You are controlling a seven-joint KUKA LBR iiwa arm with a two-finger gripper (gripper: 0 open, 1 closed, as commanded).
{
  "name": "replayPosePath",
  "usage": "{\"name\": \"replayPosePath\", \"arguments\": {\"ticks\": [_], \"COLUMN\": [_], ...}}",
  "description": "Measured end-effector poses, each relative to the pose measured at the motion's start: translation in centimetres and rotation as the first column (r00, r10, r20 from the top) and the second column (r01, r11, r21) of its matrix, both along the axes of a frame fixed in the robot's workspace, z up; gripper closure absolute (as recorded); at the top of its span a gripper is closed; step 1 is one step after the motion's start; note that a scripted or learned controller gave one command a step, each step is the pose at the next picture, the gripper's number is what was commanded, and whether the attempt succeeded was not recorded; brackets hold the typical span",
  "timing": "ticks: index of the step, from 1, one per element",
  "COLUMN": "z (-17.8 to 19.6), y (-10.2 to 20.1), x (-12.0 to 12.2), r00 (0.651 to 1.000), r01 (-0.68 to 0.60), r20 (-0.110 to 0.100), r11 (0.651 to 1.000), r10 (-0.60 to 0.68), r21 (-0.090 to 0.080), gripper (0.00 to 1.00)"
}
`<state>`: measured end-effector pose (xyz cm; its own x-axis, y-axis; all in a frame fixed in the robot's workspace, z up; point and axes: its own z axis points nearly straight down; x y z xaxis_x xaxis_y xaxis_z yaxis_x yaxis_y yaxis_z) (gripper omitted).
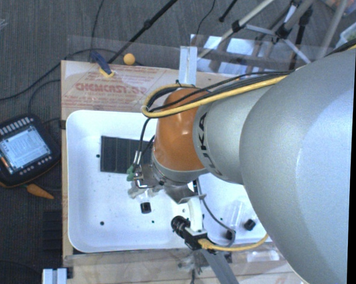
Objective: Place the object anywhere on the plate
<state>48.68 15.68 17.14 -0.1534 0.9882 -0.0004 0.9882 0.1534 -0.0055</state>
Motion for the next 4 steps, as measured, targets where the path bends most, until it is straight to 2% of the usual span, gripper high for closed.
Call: {"name": "replayPosePath", "arguments": {"ticks": [1, 2, 3, 4], "z": [-5.9, 4.0, 9.6, 5.7], "y": [6.5, 4.2, 6.3, 7.6], "x": [-0.5, -0.3, 6.1, 15.4], "r00": [0.941, 0.783, 0.604, 0.751], "r01": [-0.339, -0.622, -0.797, -0.66], "r20": [-0.001, 0.003, 0.008, 0.005], "r11": [0.941, 0.783, 0.604, 0.751], "r10": [0.339, 0.622, 0.797, 0.66], "r21": [0.002, 0.001, -0.003, 0.0], "gripper": [1.0, 1.0, 1.0, 1.0]}}
